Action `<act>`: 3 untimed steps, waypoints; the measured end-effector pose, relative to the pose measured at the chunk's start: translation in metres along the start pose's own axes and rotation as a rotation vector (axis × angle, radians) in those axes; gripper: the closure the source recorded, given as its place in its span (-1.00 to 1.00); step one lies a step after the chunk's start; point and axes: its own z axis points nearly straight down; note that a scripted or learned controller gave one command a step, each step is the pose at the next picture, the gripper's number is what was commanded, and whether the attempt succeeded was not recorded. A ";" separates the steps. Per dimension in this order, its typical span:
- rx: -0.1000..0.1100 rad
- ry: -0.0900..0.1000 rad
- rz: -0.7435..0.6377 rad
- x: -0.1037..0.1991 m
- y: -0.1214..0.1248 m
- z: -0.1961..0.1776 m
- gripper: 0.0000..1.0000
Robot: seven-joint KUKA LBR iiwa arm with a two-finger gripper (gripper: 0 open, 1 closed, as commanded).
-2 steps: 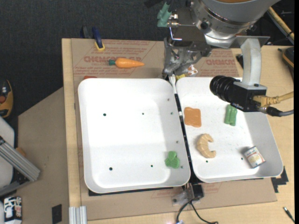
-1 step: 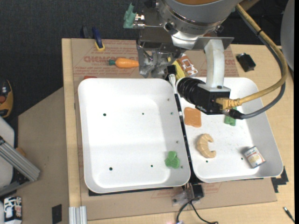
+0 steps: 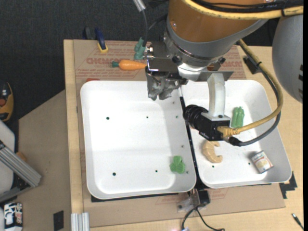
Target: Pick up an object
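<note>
Fingers [image 3: 158, 91] hang at the top edge of the left bin [image 3: 96, 129] near the divider, can't tell if they're apart or together, nothing visible between them; gripper [image 3: 160, 88] sits under the grey wrist with the orange band [image 3: 216, 4] above it. Left bin has 1 small green piece [image 3: 177, 165] in its lower right corner; right bin [image 3: 274, 129] holds a green object [image 3: 237, 117], a tan curved piece [image 3: 211, 152] and a small silver can [image 3: 262, 161], all well apart from the gripper. Orange-handled tool [image 3: 130, 65] lies on the cardboard [image 3: 77, 71] just beyond the left bin.
</note>
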 end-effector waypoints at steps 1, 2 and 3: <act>-0.018 0.009 -0.006 0.021 0.000 -0.076 1.00; 0.005 -0.003 -0.002 0.020 0.000 0.061 1.00; 0.001 0.000 -0.001 0.020 0.001 0.138 1.00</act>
